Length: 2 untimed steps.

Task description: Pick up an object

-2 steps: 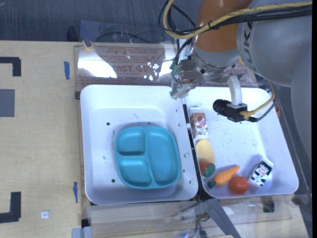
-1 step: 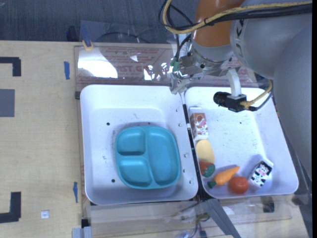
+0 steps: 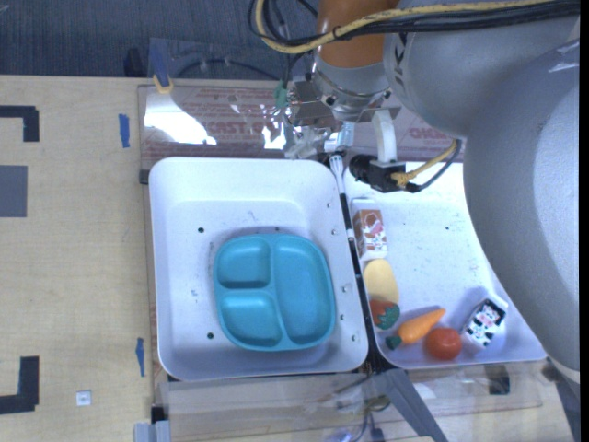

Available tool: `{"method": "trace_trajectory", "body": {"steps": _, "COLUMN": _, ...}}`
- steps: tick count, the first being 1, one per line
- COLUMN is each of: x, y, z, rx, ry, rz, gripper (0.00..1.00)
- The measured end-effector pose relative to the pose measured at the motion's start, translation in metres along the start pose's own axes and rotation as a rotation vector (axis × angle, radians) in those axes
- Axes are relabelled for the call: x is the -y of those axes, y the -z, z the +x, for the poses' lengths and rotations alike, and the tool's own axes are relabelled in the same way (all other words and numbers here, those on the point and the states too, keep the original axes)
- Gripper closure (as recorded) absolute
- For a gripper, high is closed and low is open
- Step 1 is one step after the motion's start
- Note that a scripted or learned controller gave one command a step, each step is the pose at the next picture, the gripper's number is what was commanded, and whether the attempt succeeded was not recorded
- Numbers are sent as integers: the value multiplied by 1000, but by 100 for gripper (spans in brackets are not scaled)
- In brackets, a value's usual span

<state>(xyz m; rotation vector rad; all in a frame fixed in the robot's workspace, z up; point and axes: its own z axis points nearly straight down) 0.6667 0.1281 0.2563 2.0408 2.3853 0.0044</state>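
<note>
The hand [image 3: 333, 145] hangs over the far rim where the two bins meet, its state impossible to tell, while the nearest object, a small packet [image 3: 369, 231], lies lengthwise in the right bin [image 3: 433, 238], just toward the camera.

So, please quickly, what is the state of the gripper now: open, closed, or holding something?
Gripper: cannot be told; it sits at the far rim between the two white bins, away from the toy food.

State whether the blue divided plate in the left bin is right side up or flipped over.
Right side up: the blue divided plate lies flat in the left bin, its three compartments facing upward with nothing in them.
</note>
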Motion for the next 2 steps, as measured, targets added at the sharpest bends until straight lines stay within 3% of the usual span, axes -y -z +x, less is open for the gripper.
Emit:
{"method": "trace_trajectory", "body": {"steps": 1, "x": 43, "y": 17, "z": -30, "rx": 1, "ry": 55, "rz": 2, "gripper": 100}}
{"method": "trace_trajectory", "body": {"steps": 2, "x": 31, "y": 6, "z": -59, "rx": 1, "ry": 143, "rz": 1, "gripper": 100}}
